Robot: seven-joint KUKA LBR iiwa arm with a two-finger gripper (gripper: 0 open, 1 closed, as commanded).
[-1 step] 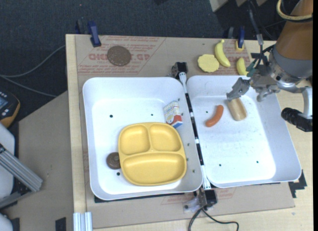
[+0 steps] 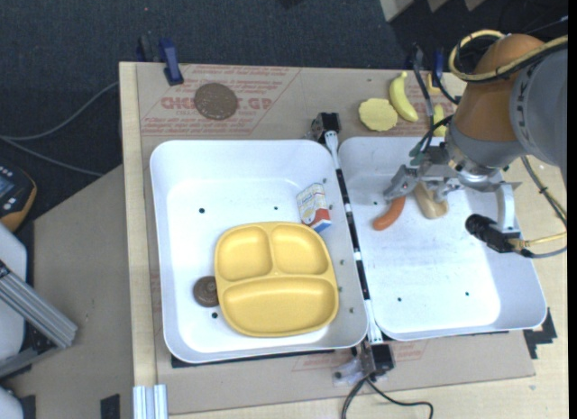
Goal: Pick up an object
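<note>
Grey arm (image 2: pixel 545 102), orange wrist band (image 2: pixel 491 93)

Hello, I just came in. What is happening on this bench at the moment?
A grey and orange robot arm reaches into the right bin. Its end effector is low over a tan object, with an orange sausage-shaped piece lying beside it. Nothing looks lifted yet. The left bin holds a yellow divided tray, a small carton and a brown disc.
</note>
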